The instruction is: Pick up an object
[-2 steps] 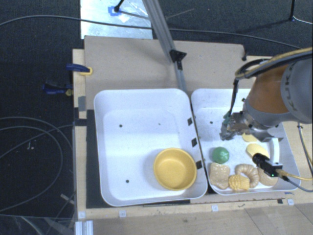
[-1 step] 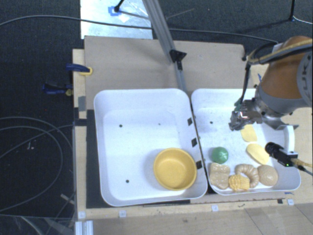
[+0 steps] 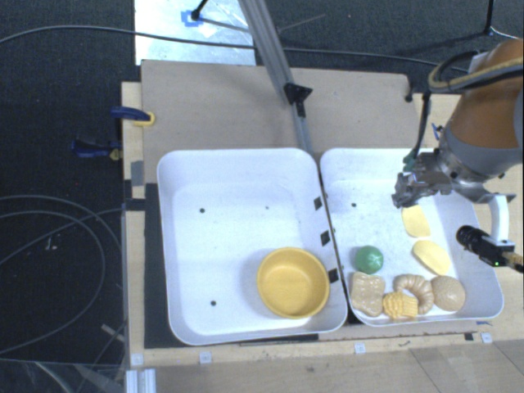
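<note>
The tool [image 3: 407, 193] hangs low over the right bin [image 3: 360, 174], just above a pale yellow slice [image 3: 416, 221] lying right below its tip. I cannot tell how the tool is set or whether it grips anything. A green ball [image 3: 368, 259], corn cob [image 3: 399, 305] and bread pieces [image 3: 367, 293] lie nearer the front edge. A yellow bowl [image 3: 292, 281] sits in the left bin [image 3: 221, 187].

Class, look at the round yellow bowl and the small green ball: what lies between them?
In the camera view, the two bins' adjoining white rims with black clips lie between the round yellow bowl and the small green ball.
</note>
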Tool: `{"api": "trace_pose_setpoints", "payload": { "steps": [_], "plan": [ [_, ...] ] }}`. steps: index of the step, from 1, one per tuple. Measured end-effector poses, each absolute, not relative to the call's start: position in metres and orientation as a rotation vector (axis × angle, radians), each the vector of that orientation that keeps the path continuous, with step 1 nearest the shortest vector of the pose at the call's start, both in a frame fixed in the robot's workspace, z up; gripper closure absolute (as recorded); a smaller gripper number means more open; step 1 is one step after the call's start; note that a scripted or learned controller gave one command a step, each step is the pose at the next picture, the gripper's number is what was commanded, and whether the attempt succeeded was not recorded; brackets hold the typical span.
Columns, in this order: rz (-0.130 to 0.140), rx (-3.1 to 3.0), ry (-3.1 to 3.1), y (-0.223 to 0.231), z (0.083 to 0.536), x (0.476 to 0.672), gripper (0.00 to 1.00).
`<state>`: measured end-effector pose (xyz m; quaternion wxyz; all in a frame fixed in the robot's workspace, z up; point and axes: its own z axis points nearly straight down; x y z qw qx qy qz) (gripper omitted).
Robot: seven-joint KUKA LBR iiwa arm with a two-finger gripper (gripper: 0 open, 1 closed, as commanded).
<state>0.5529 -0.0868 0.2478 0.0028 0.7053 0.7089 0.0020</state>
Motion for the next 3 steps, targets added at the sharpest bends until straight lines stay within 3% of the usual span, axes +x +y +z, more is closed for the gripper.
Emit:
{"api": "trace_pose_setpoints", "payload": {
  "steps": [1, 2, 3],
  "plan": [
    [0.003, 2.211, 2.233, -0.036, 0.237, 0.559, 1.00],
    [0.007, 2.208, 2.233, 0.014, 0.239, 0.585, 1.00],
    [0.005, 2.210, 2.233, 0.058, 0.238, 0.590, 1.00]
  ]
}}
